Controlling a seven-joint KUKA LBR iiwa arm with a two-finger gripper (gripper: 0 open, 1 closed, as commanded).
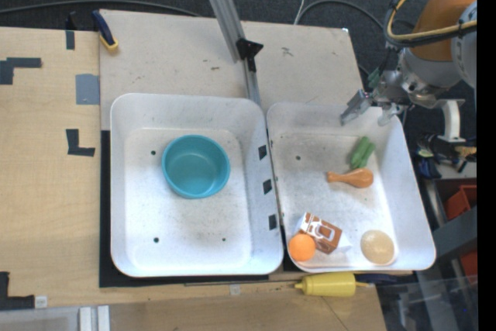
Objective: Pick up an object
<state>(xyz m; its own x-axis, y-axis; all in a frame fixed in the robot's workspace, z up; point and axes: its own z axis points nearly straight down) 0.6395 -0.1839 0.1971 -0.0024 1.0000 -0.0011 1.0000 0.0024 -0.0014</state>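
My gripper (369, 113) hangs over the far right corner of the right bin (406, 167), its two fingers spread apart with nothing between them. Just below it lies a green vegetable (361, 152), and beneath that an orange drumstick-shaped toy (353, 178). Near the bin's front edge sit an orange ball (302, 247), a brown and white packet (323, 232) and a pale round object (377, 246). A teal bowl (196, 165) stands in the left bin (132, 229).
A yellow bottle (328, 284) lies on the bench just in front of the right bin. A slanted metal pole (225, 4) rises behind the bins. A blue and yellow clamp (105, 31) sits at the bench's far left.
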